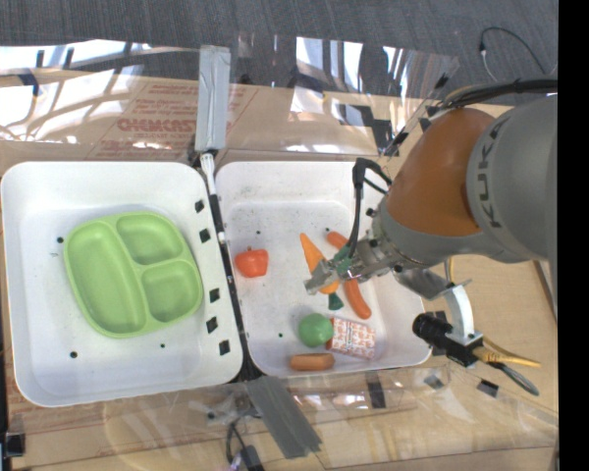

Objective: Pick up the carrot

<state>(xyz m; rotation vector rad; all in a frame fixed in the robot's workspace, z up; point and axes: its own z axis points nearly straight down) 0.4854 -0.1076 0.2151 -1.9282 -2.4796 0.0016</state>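
Orange carrot (311, 252) lies in the right bin (275, 189), the hand (331, 277) just beside it; we cannot tell its opening. We centre over the carrot's middle before closing.

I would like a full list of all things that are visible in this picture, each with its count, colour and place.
Bins: 2, white, side by side on the bench.
Divided plate: 1, light green, in the left bin.
Red pepper: 1, red-orange, left part of the right bin.
Carrots: 2 or 3, orange, middle of the right bin, at the gripper.
Green ball-shaped item: 1, green, lower part of the right bin.
Sausage-shaped item: 1, orange-brown, at the right bin's near wall.
Small packet: 1, white and red, beside the green item.
Arm: 1, grey with orange band, from the right.
Gripper: 1, down among the carrots.
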